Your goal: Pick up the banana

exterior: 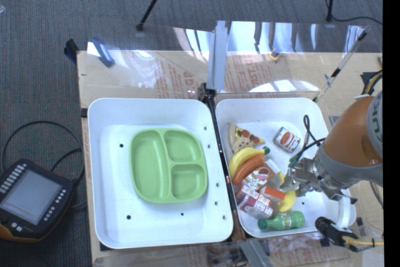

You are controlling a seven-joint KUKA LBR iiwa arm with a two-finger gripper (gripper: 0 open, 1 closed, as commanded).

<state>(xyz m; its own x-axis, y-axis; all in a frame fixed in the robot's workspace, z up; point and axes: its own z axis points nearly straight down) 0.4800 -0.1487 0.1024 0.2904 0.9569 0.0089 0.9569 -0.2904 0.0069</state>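
Banana in right bin, left-centre, touching hot dog beside pizza slice | gripper low over packets right of banana, open or closed: cannot tell | green divided plate in left bin | green bottle at near wall

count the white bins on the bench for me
2. The left bin holds a green divided plate. The right bin sits beside it and holds the toy food, including the banana, with the gripper over it.
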